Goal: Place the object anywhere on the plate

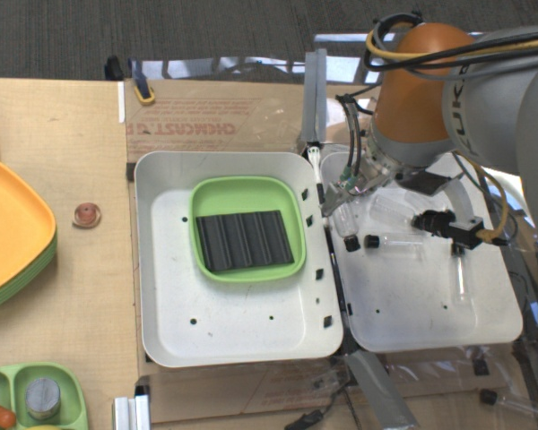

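Observation:
A green plate (247, 197) sits in the left white bin (166, 316). A dark grey ribbed slab (244, 240) lies flat on it, covering most of its middle. My gripper (361, 240) hangs low over the left part of the right bin (430, 316), well to the right of the plate and apart from the slab. Its two dark fingertips (351, 242) stand a little apart with nothing between them. The orange band (421, 79) of the arm rises above it.
Stacked orange plates (9, 231) lie on the wooden bench at far left, with a small reddish round piece (87, 214) beside them. A green compartment tray (31, 397) sits at the bottom left. Cables and a black fitting (444, 225) hang over the right bin.

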`<state>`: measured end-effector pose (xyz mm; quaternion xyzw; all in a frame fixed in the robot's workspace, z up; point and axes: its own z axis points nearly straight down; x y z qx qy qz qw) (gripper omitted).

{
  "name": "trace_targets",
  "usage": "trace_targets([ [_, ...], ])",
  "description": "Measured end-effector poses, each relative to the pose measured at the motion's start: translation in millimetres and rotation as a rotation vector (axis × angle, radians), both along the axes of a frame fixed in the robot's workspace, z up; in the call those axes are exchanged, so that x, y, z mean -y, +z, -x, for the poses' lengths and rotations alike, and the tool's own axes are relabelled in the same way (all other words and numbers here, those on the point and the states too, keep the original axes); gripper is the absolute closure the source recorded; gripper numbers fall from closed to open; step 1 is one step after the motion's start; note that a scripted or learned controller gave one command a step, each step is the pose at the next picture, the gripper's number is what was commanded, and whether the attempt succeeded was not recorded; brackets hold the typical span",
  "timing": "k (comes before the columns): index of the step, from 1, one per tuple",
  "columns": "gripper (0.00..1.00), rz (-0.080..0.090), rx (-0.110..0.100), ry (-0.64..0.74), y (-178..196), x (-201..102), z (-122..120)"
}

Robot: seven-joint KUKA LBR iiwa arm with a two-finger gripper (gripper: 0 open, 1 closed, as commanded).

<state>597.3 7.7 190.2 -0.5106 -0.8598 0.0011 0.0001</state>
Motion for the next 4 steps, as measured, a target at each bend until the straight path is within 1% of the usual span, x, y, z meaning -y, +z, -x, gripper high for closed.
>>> trace_targets([
  [1,0.00,0.000,0.000,0.000,0.1,0.0,0.0],
  [2,0.00,-0.001,0.000,-0.019,0.8,-29.8,23.0],
  [3,0.00,0.000,-0.001,-0.018,0.5,0.2,56.7],
  [4,0.00,0.000,0.001,-0.047,11.6,52.2,2.5],
])
